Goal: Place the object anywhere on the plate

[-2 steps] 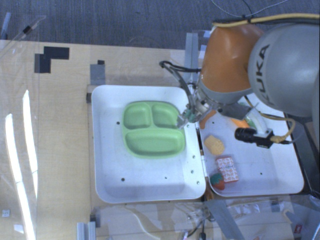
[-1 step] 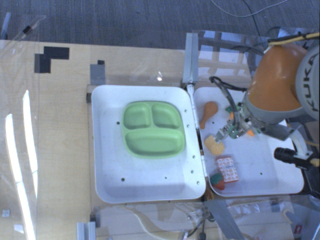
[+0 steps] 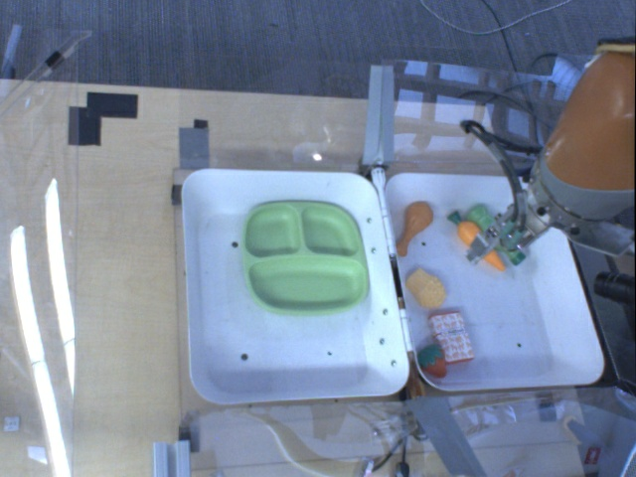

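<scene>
A: Where is the gripper (image 3: pixel 500 238) in the camera view?

B: Down in the right bin (image 3: pixel 556 356), at three o'clock from the green plate (image 3: pixel 303 258), right over the carrot (image 3: pixel 475 241). How its jaws stand, I cannot tell.

A: So the step?

B: Picking, I judge. The carrot lies in the right bin, well apart from the plate. Next: a sure grasp, lift, carry toward nine o'clock.

The green divided plate (image 3: pixel 303 257) lies flat in the left bin, well to the left of the gripper (image 3: pixel 502 238), its three compartments facing up, two small above one long. A toy carrot (image 3: pixel 475 243), orange with a green top, lies tilted in the right bin, right at the gripper's fingertips.
</scene>
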